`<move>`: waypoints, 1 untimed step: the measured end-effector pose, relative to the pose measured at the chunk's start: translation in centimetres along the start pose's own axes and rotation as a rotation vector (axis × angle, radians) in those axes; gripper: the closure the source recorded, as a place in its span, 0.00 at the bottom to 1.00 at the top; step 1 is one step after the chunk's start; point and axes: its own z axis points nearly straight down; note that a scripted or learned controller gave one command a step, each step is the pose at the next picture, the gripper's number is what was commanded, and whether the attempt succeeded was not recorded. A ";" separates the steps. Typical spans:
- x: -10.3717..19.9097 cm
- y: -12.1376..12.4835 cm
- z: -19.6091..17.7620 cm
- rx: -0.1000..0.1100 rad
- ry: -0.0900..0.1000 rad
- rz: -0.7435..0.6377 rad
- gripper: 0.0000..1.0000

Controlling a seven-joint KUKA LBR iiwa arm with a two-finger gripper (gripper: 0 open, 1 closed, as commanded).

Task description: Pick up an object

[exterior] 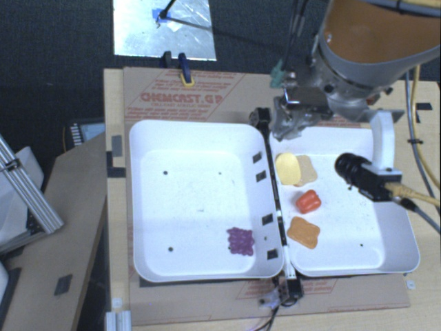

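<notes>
The right bin (386,250) holds a yellow rounded piece (287,169) with a tan slice (307,170) beside it. Below them lie a red-orange pepper (309,201) and an orange lump (303,232). A purple bunch of grapes (240,241) lies in the left bin (186,185), near its front right corner. My gripper (288,124) hangs over the back left corner of the right bin, just behind the yellow piece. I see nothing held in it.
The arm's big grey and orange body fills the upper right. A black cylinder (358,172) on a white bracket (383,140) juts over the right bin. The divider with black clips (270,185) runs between the bins. A blue and yellow clamp (185,69) stands behind the left bin.
</notes>
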 end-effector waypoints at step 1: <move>5.0 0.0 -3.5 0.007 -0.001 -0.004 1.00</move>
